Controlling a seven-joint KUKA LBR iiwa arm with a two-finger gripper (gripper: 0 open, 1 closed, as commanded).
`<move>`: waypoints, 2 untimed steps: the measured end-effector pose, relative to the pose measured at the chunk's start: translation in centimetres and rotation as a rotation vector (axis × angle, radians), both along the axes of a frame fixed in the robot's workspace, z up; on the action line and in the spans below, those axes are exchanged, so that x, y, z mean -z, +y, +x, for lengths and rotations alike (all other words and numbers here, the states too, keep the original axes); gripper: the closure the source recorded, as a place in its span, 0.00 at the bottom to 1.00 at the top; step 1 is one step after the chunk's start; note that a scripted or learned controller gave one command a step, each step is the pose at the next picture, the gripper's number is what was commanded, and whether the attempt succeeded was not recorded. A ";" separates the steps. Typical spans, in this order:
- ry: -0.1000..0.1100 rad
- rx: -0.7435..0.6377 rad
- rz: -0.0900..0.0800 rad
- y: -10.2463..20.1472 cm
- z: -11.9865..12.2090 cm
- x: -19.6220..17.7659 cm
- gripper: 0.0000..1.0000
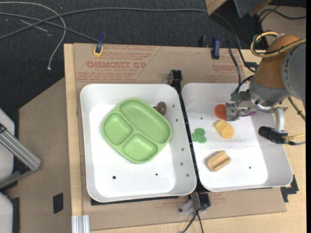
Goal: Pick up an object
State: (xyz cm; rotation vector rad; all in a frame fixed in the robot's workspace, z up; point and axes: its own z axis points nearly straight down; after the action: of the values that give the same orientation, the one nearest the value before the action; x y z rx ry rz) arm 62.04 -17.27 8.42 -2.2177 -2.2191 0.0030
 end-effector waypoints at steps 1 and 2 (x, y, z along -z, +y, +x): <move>-0.005 0.000 -0.001 0.0 0.2 -1.3 1.00; -0.012 -0.002 -0.003 1.0 0.2 -6.7 1.00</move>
State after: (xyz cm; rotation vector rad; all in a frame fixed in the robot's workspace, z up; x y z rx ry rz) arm 62.29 -16.24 15.11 -2.2231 -2.2282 -0.0065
